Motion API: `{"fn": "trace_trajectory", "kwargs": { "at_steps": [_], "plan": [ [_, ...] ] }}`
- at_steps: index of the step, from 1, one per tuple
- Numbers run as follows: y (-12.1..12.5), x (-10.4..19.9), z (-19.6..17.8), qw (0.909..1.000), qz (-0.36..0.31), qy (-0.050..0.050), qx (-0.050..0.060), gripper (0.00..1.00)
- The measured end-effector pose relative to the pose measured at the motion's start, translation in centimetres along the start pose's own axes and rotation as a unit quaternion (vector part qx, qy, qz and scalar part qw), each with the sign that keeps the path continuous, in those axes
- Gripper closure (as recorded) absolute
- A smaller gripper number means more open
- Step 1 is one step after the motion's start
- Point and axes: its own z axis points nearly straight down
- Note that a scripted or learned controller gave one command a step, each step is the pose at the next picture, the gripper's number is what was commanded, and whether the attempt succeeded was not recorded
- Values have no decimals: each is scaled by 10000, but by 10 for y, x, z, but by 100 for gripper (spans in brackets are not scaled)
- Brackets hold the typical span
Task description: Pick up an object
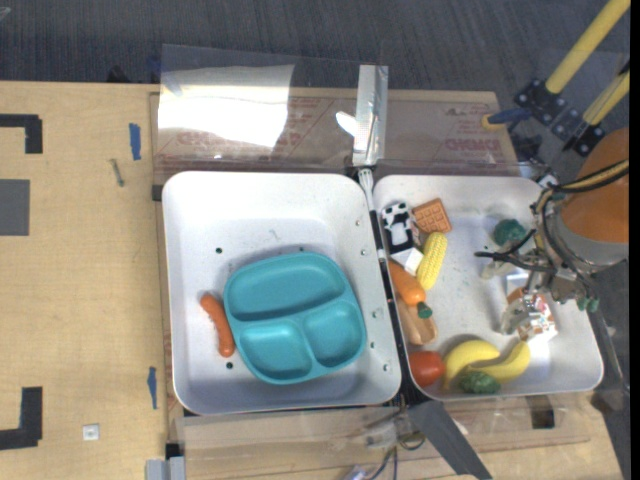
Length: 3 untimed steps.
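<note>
Pincer [522, 303] by banana [490, 357], toys crowd rt bin [585, 368].

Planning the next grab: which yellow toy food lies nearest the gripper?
The curved yellow banana, just below the gripper; the yellow corn cob lies farther left.

In the right bin [590, 363] my pickings lie mostly along its nine o'clock wall: a black-and-white toy [398, 224] and an orange waffle cracker [432, 215] toward eleven, a yellow corn cob [433, 257] tilted below them, a carrot [406, 284] beside it. At six sit a red tomato [426, 367] and a curved banana [490, 357].
</note>
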Motion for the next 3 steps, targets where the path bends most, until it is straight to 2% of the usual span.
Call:
{"fn": "trace_trajectory", "kwargs": {
  "at_steps": [1,2,3],
  "plan": [
    [44,-66,1,9927,1209,-13,-6,0],
    [91,-87,1,9965,838,-14,-8,0],
    [41,-44,-11,9994,354,29,-3,0]
  ]
}}
